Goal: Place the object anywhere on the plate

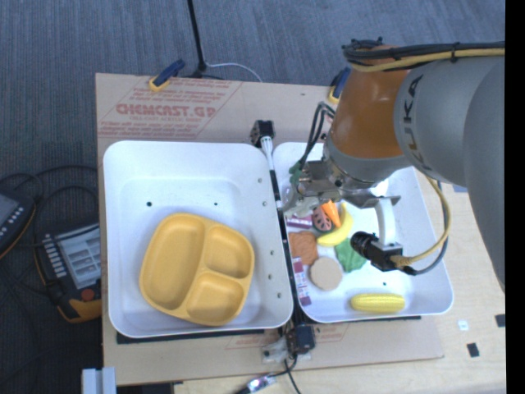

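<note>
Nearest, at the front edge of the desk point(164, 347), a small black clamp point(299, 339) sits at the seam between the two bins. In the right bin point(435, 298), a yellow corn-like toy point(377, 303) lies alone by the front wall. Just behind it is a cluster of toy food: a round tan disc point(326, 274), a green leafy piece point(350, 257) just right of it, and a brown-orange patty point(303, 246) against the inner wall. Behind them is a yellow banana point(336, 235) with an orange carrot-like piece point(330, 214) at its far side. All of these rest on the bin floor.

The left bin point(123, 179) holds the yellow plate point(197, 268), which has three compartments and sits toward the front.

The tool point(314, 197) hangs over the far end of the toy cluster, just beside the carrot-like piece. The wrist hides its end, so whether it is released or clenched cannot be told, and no toy can be seen gripped in it. Above it the orange band point(365, 121) and grey arm point(459, 113) run off to the right.

Farther back, brown cardboard point(164, 109) with red print covers the desk, and a blue-and-yellow clamp point(166, 73) bites its far edge. A thin black pole point(193, 23) rises beyond, over grey carpet point(82, 23).
</note>
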Robot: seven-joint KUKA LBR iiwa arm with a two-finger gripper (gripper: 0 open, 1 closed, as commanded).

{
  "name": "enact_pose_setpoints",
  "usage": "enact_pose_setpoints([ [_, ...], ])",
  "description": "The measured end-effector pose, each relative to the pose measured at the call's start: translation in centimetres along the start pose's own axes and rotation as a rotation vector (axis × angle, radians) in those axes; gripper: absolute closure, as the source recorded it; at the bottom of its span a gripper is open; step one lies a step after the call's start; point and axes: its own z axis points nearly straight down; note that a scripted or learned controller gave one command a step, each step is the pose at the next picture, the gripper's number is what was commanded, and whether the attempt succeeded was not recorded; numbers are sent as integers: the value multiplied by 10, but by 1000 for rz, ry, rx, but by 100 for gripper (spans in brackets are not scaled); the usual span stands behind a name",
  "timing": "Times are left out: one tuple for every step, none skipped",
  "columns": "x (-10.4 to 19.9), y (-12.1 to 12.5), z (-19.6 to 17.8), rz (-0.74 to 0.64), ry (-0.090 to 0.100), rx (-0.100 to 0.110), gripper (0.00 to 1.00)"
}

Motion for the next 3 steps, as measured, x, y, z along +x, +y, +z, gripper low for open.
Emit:
enact_pose_setpoints([
  [65,10,-40,53,0,-3,100],
  [136,2,-25,303,-3,4,100],
  [135,2,-26,304,-3,3,0],
])
